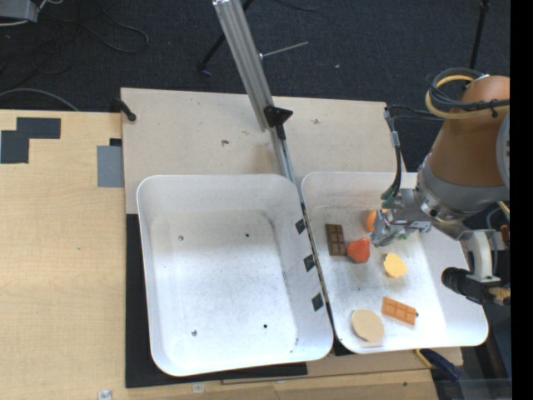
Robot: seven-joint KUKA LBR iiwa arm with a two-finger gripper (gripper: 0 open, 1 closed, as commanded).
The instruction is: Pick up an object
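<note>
- Gripper (388, 230) of mine hangs low in the right bin (466, 330); I cannot tell its state.
- Nearest the camera lie a tan disc (367, 325) and an orange wafer (399, 311).
- Farther in, a yellow piece (395, 266).
- Beyond, a red piece (359, 251) just beside my gripper, a brown chocolate bar (336, 239), an orange piece (371, 220).

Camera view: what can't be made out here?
- gripper: fingers too small and cluttered to read, open or shut unclear.
- small orange object: partly behind the gripper, shape unclear.
- red object: contact with the gripper unclear.
- right bin: far side covered by the arm.
</note>
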